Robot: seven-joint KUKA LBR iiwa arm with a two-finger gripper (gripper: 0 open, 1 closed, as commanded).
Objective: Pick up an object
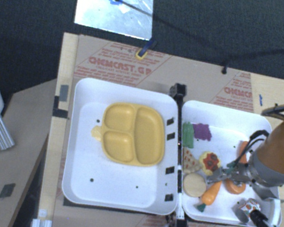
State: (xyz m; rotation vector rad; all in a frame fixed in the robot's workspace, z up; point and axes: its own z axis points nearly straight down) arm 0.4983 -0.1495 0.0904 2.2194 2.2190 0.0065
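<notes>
Dark carpet floor around a pale wooden bench (64, 77); a clear printed sheet covers the bench top, and two shallow white bins sit on it side by side.

Left bin (79, 143): holds one yellow divided plate (130, 134), lying flat near the centre. Nothing else in it.

Right bin (227, 122): a cluster of small toy foods.
- green piece (188, 134) against the left wall, purple piece (202, 130) just beside it
- waffle-like wedge (191, 161) and a red-and-yellow piece (211, 161) mid-bin
- beige disc (193, 184) toward the near side, orange carrot (211, 193) touching or just beside it, lying at a slant with its green tip toward the near wall
- orange round piece (236, 188) partly under the wrist

Arm enters from the right, low over the right bin. Gripper (222, 175) sits at the upper end of the carrot, between the red-and-yellow piece and the orange round piece. Spread or closed: cannot tell from this angle. No object is visibly held.

Step judged: descent/approach onto a target, grasp not yet confirmed. Likeliest target is the carrot, or the red-and-yellow piece just beside it.

Next move calls for: closing on one item only, since the neighbours are crowded and the disc touches or nearly touches the carrot. Then a straight lift to clear the bin wall. The carrot's round, tapered body may slip out of a pinch near its end
</notes>
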